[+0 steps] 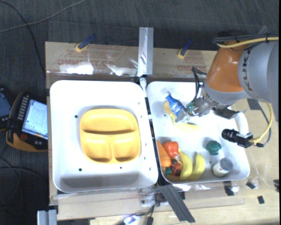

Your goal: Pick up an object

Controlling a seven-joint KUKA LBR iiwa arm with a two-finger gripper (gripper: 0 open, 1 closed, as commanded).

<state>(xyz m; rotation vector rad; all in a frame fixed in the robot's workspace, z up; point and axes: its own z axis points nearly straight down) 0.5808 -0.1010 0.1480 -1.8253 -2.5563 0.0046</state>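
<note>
The grey arm with its orange band (227, 74) leans in from the right over the right bin (241, 153). Its pincer (189, 110) hangs low in the upper left part of that bin, right against a blue and white object (174, 107) that lies tilted there on top of something pale yellow (168, 108). The pincer's tip touches or overlaps the blue object's right end, but from where I stand I cannot tell whether it is spread or clamped, or whether anything sits inside its grip.

Along the near edge of the same bin lies a cluster of play food: an orange and red piece (168, 151) at the left, touching a yellow banana (193, 165) beside it. To the right of these, apart from them, sits a small dark green object (213, 147), and just below it a grey and white round thing (222, 166) in the bin's corner.

The left bin (65, 125) holds a yellow divided tray (111, 134), lying flat near the middle. To the far left, off the bench, a handheld control pendant (30, 123) with a lit screen rests on the dark floor.
</note>
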